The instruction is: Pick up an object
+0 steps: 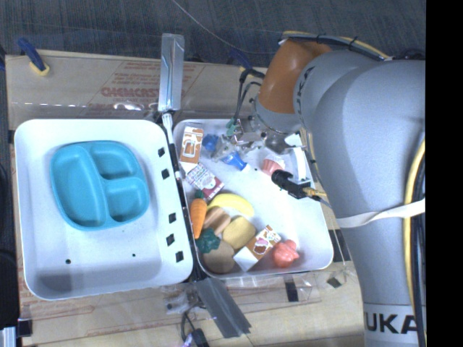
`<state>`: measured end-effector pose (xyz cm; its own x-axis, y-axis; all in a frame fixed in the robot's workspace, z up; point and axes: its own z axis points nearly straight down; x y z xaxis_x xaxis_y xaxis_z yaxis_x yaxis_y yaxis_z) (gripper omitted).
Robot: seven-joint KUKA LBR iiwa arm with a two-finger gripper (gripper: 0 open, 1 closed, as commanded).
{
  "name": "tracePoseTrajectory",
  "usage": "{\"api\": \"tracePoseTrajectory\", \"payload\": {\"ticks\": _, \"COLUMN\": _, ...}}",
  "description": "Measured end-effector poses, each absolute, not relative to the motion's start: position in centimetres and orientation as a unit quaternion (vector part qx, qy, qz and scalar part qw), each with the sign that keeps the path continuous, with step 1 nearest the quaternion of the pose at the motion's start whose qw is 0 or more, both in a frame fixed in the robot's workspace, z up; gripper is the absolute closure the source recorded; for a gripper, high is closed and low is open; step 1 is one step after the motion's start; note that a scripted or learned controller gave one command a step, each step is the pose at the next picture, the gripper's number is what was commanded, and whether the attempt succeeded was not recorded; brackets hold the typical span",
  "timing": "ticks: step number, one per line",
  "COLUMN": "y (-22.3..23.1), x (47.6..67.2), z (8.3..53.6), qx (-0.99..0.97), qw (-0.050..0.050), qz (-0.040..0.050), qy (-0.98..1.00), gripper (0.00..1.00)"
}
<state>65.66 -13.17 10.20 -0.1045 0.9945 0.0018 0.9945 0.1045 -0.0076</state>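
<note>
Reach stage of a pick: the arm sets its claw low over the far end of the right bin, among a blue item and a small carton; whether the claw is spread or pinching cannot be told. Next, by judgement, a firm closure and straight lift. That bin also holds a carrot, a banana and a pink toy; the left bin holds a blue divided tray

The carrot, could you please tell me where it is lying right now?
The carrot lies in the right bin, against its left wall, just left of the yellow banana and below a small printed packet.
</note>
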Motion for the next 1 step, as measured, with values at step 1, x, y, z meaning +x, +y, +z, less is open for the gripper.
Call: {"api": "tracePoseTrajectory", "payload": {"ticks": 1, "y": -2.84, "x": 65.83, "z": 19.78, "qx": -0.674, "qw": -0.003, "qz": -0.004, "qy": -0.739, "gripper": 1.0}}
